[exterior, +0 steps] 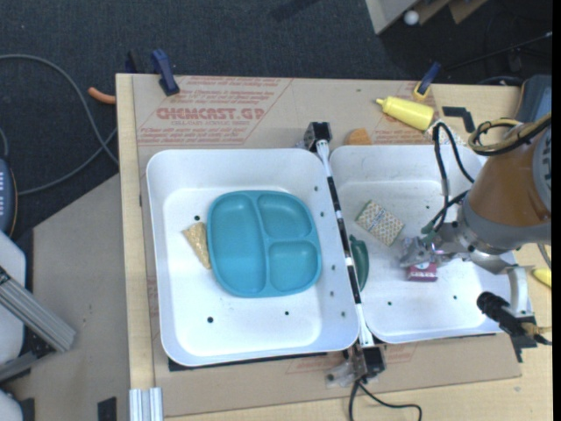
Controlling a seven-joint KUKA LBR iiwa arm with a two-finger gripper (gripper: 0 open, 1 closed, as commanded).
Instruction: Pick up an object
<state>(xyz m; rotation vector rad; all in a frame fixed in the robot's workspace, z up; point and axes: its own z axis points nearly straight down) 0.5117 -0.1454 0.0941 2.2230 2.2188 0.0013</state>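
Down at the near edge of the table, just past the clamp joining the two bins, the right bin holds the action. From where I stand the hand is low inside that bin, hanging from the grey and orange arm that reaches in over the bin's far side. Whether it is spread or pressed together I cannot tell; the metal there is a small blur. Right under it, touching or almost so, lies a small pink object, which I take for the thing to be picked; it sits a shade toward the near rim from the hand, its long side running roughly across the bin. Up and away from the hand, toward the divider, rests a patterned packet, tilted, and further on, against the divider wall, a dark green piece. Well beyond the hand, in the left bin, sits a teal divided tray with a tan scrap beside it.
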